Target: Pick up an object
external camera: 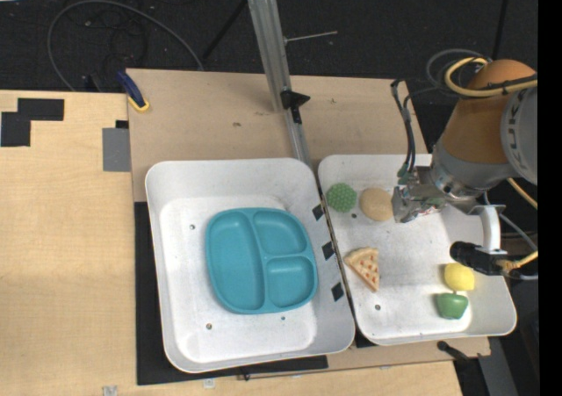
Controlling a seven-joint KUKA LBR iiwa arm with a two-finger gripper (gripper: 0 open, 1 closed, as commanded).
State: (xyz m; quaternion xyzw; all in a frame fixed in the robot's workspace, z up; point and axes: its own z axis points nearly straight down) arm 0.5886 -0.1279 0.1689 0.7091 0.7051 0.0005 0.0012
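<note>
Camera view: two white bins sit side by side. The left bin (pixel 167 210) holds one teal tray (pixel 261 259) with three compartments. The right bin (pixel 413 249) holds five items: one green ball (pixel 342 198), one tan bun (pixel 377 205), one waffle wedge (pixel 363 268) with its tip pointing toward the frame's bottom, one lemon (pixel 458 277), one green pepper (pixel 451 305). The gripper (pixel 411 207) hangs at the bin's upper middle, just right of the bun; whether it grips anything cannot be told.

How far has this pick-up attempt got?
Nothing looks lifted yet. The claw is low in the right bin, beside the beige bun. The green ball, waffle, lemon and green pepper lie untouched. Gripping and lifting remain.
</note>
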